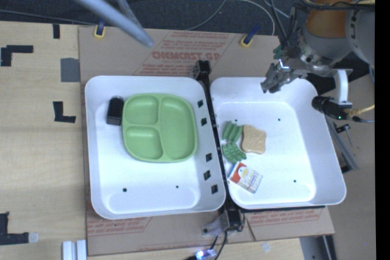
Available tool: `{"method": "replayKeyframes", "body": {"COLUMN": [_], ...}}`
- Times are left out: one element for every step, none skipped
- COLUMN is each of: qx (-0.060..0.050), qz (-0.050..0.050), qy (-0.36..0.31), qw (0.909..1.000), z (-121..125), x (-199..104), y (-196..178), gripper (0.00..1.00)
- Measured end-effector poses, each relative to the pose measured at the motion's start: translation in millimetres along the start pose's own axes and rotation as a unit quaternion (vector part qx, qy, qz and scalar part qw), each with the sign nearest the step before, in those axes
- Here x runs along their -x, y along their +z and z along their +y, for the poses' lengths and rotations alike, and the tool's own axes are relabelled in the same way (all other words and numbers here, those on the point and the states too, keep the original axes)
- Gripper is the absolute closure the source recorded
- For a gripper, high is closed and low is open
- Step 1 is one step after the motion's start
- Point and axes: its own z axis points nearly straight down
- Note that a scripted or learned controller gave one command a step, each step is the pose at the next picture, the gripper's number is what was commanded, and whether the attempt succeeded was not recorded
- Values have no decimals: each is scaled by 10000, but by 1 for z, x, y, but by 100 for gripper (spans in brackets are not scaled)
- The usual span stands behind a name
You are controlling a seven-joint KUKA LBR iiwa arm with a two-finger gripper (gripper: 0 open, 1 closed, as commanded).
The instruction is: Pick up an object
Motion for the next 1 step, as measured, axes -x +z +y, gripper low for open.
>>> {"method": "replayKeyframes", "body": {"qx": [-29], "qz": [11], "qy": [-28], "qw": [10000], "z": [-6], "x": [-64], "y": [5], "gripper": [100]}}
